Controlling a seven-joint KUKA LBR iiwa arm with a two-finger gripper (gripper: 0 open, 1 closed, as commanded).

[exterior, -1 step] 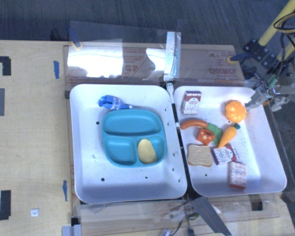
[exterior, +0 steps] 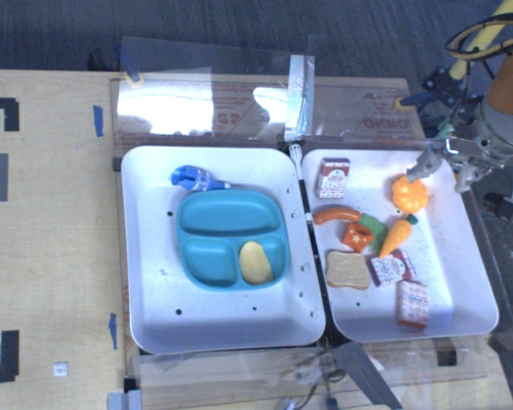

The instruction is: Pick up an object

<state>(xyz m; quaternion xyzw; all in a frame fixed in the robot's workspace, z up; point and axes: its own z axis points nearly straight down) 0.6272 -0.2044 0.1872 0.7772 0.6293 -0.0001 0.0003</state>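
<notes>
Claw: the gripper point(exterior: 445, 162) hangs over the far right corner of the right bin point(exterior: 470, 254); two grey fingers are spread apart with nothing between them, one fingertip point(exterior: 417, 171) just above the orange fruit point(exterior: 409, 194), whether touching I cannot tell.
Near edge, right bin: a small red-and-white carton point(exterior: 413, 302) lies closest to the front rim, with bare white floor to its left.
Next back: a slice of toast point(exterior: 348, 270) and a small dark-red packet point(exterior: 388, 269) lie side by side, close together.
Middle of right bin: a carrot point(exterior: 395, 235) lies at a slant; a red-and-green piece point(exterior: 362, 233) sits just to its left, and a sausage point(exterior: 336, 215) lies beside that, near the wall shared by the bins.
Far part of right bin: a red-and-white milk carton point(exterior: 333, 178) stands near the far left corner; the orange fruit sits well right of it, with open floor between them.
Open room, right bin: the right side along the rim is bare from the orange fruit down to the small carton.
Left bin point(exterior: 145, 254): a teal divided tray point(exterior: 231, 237) fills the middle, with a yellow potato-like piece point(exterior: 256, 262) in its near right compartment; a blue object point(exterior: 191, 178) lies just behind the tray.
Far edge: a clear panel point(exterior: 209, 101) stands behind the bins.
</notes>
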